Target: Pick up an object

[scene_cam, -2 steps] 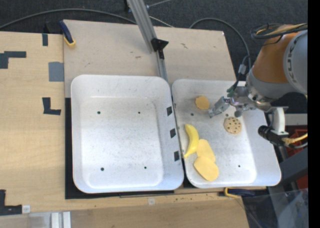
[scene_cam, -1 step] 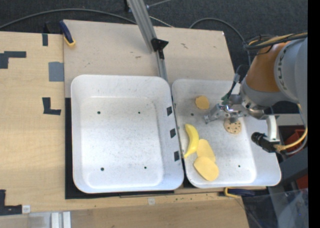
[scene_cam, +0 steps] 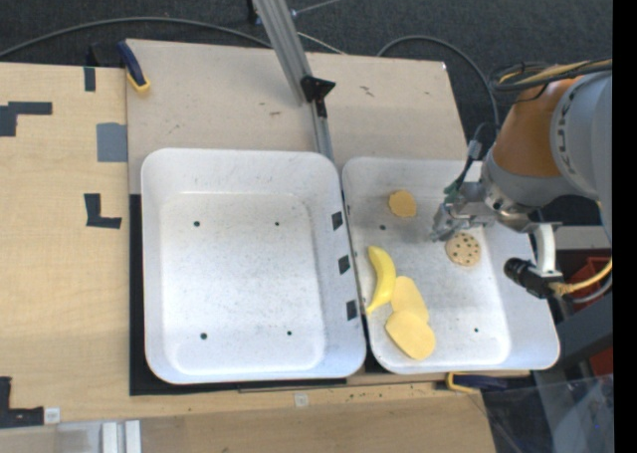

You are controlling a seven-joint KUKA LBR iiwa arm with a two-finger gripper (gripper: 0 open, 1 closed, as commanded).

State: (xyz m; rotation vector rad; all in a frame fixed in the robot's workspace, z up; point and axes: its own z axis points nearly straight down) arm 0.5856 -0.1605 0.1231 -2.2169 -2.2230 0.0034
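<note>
Seemingly poised over the right bin point(scene_cam: 518, 341), the gripper point(scene_cam: 453, 224) hung just beside a round cookie point(scene_cam: 462, 250); whether it was apart or together could not be told. A clean pick would call for centring over the cookie before descending.

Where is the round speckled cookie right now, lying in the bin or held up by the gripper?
Lying in the right white bin. The round speckled cookie rests flat on its floor, just beside the gripper.
</note>
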